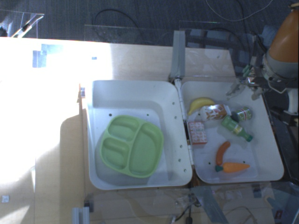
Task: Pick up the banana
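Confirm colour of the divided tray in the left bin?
Light green, plain; the divided tray shows clearly in the camera view.

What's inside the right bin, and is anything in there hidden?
The right bin holds a banana, a packet overlapping the banana's end, a green bottle, a can, a small box, a carrot and an orange sausage-shaped piece. Whatever lies under the packet is covered.

A pale wooden table carries two shallow white bins side by side, touching along their inner edges. Strong sunlight washes out the table's left part. The left bin sits near the table's middle; the right bin lies beside it toward the right edge. A grey upright bar stands on the table behind the seam where the two bins meet.
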Controlling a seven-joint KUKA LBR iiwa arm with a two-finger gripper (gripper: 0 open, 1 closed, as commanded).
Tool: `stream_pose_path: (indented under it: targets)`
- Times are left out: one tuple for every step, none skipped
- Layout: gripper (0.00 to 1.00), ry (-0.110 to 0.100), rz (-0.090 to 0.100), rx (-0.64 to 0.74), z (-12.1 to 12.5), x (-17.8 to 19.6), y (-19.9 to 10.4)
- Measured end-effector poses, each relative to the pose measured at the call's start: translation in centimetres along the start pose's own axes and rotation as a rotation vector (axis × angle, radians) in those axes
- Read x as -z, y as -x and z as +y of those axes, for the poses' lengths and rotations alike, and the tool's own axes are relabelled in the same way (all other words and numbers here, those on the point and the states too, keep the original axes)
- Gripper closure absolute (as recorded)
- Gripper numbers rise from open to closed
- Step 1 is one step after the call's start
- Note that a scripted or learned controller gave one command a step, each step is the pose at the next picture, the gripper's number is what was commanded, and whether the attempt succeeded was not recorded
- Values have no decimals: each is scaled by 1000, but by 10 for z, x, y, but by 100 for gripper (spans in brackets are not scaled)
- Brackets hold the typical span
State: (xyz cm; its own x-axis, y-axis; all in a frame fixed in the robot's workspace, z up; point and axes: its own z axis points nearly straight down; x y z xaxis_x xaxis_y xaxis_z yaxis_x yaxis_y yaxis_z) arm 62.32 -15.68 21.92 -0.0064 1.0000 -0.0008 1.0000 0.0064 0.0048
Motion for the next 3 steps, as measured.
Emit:
stream_pose_path:
  targets:
    - [0, 1, 2, -14, 47, -33, -118]
    - [0, 3, 0, 61, 19, -131, -64]
    - [100, 8, 2, 62, 21, -119, -66]
